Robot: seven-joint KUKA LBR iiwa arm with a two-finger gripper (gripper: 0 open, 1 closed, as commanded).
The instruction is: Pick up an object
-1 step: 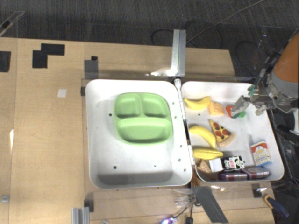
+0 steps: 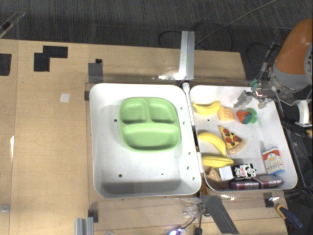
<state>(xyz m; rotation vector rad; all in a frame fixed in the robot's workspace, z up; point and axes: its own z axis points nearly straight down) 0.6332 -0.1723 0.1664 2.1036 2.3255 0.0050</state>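
Arm [image 2: 293,58] cut off at right edge. Green tray [image 2: 148,123] sits in left bin [image 2: 102,146]. Right bin [image 2: 288,175] crowded w/ bananas [image 2: 213,141], pizza slice [image 2: 230,139], strawberry [image 2: 246,116]. Gripper [image 2: 254,96] above strawberry, holds nothing; finger gap: can't tell.

Right bin [image 2: 288,180] holds the pickables: three yellow bananas [image 2: 213,142] lying flat along its left wall, pizza slice [image 2: 231,139] mid-bin. Red strawberry [image 2: 246,116] with green leaves near the bin's back wall, small carton [image 2: 272,160] upright by its right wall.
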